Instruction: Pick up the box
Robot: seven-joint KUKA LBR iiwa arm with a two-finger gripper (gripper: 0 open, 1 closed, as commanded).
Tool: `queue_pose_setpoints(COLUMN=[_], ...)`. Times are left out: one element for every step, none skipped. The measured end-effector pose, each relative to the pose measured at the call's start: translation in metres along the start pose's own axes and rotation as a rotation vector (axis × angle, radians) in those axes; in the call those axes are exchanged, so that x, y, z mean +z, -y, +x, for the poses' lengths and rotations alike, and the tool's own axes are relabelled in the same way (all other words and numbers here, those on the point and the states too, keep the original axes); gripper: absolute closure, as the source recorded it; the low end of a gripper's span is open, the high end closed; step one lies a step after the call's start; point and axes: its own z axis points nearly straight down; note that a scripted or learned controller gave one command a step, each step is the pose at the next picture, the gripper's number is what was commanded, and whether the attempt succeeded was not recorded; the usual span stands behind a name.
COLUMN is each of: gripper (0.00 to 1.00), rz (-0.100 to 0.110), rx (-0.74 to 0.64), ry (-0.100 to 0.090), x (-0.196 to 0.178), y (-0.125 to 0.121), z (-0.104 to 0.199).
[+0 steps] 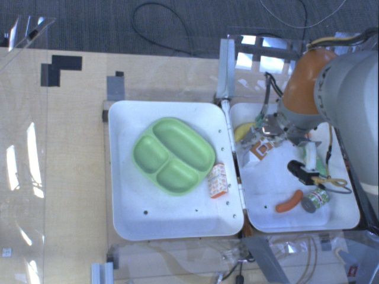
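— What's in the left bin (127, 218)?
— A green divided plate (173, 155), and the box (218, 180) lying just beside its lower right edge, by the bin's right wall.
— And the right bin (340, 218)?
— A banana (241, 131), a sausage (288, 202), a can (315, 199), scissors (314, 175).
— The arm (331, 87)?
— Reaching in from the right, its pincer (267, 134) low over the right bin's upper left; open or closed, I can't tell.

Bright, even overhead light; glare streaks on the clear panel (23, 158) at left, soft shadows, and perhaps slight overall blur.
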Motion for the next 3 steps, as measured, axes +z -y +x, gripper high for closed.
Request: queue_pose_setpoints(gripper=[0.00,0.00,1.00], rz=[0.001,-0.003,-0.009], rx=[-0.050,0.007,0.004], ry=[-0.001,0.002,0.001], x=[-0.002,-0.002,-0.013], y=[0.046,0.129,0.127], z=[-0.016,-0.003,-0.001])
